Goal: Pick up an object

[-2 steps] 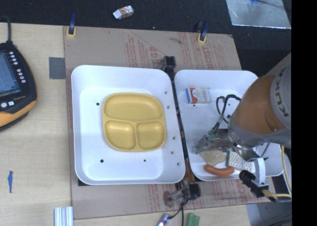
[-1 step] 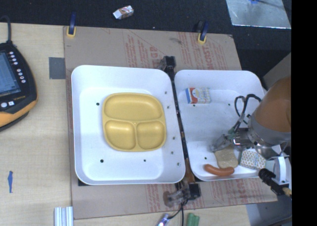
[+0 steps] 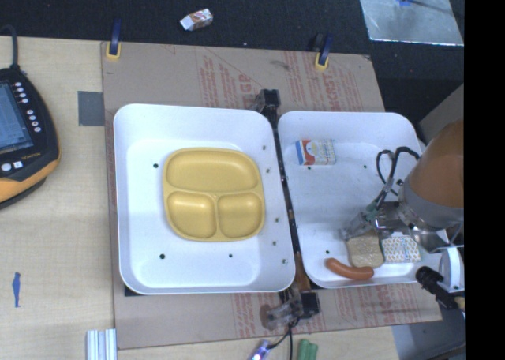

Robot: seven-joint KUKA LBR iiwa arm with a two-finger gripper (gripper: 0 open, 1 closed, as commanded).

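The white right bin (image 3: 347, 118) has the big arm (image 3: 439, 181) low inside it, its gripper (image 3: 364, 229) sits just by the tan bread slice (image 3: 365, 253) and the little sausage (image 3: 349, 270), nothing looks lifted yet, and I cannot tell if the gripper is open or closed.
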